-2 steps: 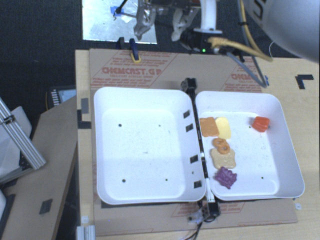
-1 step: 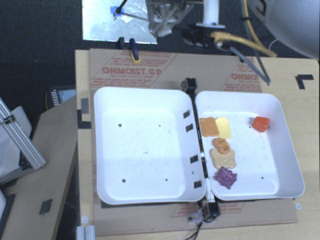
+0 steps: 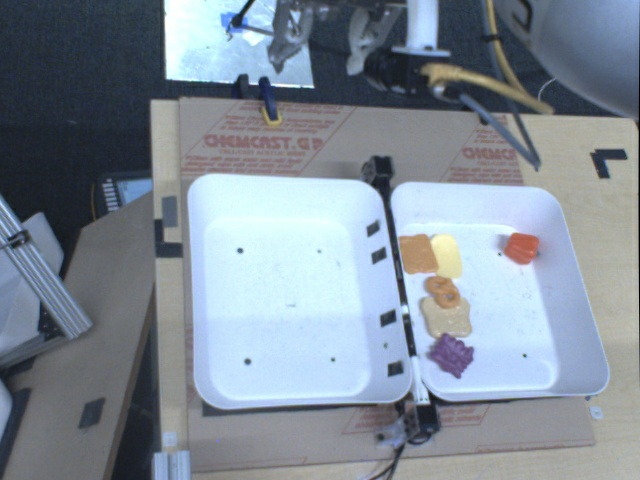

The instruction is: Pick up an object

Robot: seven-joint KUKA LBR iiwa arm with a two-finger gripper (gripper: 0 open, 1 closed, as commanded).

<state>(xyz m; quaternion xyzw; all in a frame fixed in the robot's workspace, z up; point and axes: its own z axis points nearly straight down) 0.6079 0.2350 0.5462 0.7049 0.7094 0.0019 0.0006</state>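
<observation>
Above the bench's far edge I note the gripper, fingers apart and empty, toys clustered well nearer in the right bin.

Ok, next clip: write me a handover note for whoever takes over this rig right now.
Pincer: raised above the bench's far edge, past both bins, holding nothing visible.
Things: all in the right bin. Orange piece, yellow piece, small orange piece, tan piece and purple piece line its left side; red piece sits apart, far right.
Done: nothing picked.
Left: descend, grasp one, lift.
</observation>
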